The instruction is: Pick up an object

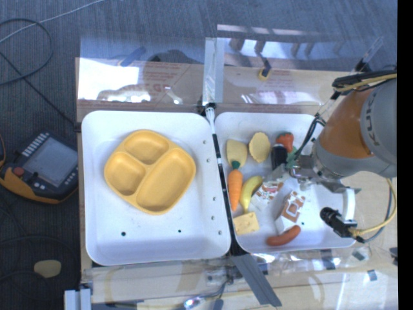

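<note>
From above, the counter (161,76) carries two white bins on dark carpet, with a handheld controller (40,168) lying off to the left. The left bin (129,237) holds a yellow divided plate (150,170). The right bin (310,124) holds a carrot (235,186), banana (250,191), cheese wedge (245,223), sausage (283,236) and cartons. The jaws (284,162) hang among them, beside a dark bottle (278,155); I cannot tell whether they are spread or pressed together.

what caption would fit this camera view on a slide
KUKA arm's gripper lowered among toy food in the right bin; yellow divided plate sits in the left bin.
</note>
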`<action>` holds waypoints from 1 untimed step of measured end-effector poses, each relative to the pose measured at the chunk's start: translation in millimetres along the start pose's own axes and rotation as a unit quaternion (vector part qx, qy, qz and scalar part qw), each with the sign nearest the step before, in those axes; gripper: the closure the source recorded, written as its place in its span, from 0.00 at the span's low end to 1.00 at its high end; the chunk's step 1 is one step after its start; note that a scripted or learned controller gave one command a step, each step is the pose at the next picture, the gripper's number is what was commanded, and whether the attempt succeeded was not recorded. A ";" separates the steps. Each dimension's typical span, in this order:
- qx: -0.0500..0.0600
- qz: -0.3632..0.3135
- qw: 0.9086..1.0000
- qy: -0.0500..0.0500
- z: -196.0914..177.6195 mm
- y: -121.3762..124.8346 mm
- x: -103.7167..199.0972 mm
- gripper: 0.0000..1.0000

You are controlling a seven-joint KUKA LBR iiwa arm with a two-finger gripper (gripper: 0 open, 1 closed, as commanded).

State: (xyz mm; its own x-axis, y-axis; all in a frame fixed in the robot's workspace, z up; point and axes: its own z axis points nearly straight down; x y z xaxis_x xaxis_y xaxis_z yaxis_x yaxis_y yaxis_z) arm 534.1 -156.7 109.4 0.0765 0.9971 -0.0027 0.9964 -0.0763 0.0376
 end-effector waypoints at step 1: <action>-0.017 0.033 0.999 -0.001 -1.6 -26.6 -5.1 0.00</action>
State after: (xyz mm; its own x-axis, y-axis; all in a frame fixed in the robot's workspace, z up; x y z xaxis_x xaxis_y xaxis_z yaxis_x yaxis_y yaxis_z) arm 507.2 -159.8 110.1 0.1418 0.9899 -0.0010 0.9873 -0.1414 0.0718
